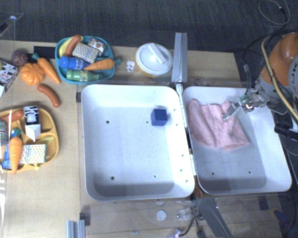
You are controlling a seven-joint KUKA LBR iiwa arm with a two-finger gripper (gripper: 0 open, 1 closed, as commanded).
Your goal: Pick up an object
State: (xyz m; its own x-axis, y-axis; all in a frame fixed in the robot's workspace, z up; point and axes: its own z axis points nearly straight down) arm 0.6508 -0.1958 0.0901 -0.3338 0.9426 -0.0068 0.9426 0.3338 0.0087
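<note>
1. Nearest the camera, the wooden bench (39, 207) carried two shallow white bins side by side, the left bin (134, 190) and the right bin (248, 185).
2. At the near left edge of the bench sat a yellow tray (48, 148) of toy food, including an orange carrot (14, 150) and small printed cartons.
3. In the left bin, a small blue cube (160, 116) lay alone, toward the far right corner.
4. In the right bin, a crumpled pink cloth (213, 125) lay across the far left part of the floor.
5. The jaws (234, 109) hung over the far right edge of the pink cloth, reaching in from the right on the grey arm (288, 68) with its orange band; whether they were spread or pressed together could not be told, and nothing was visibly held.
6. Farther back on the bench stood a blue bowl (107, 75) of toy food, a white lidded container (154, 58), a toy pumpkin (31, 74) and a sausage (49, 95).
</note>
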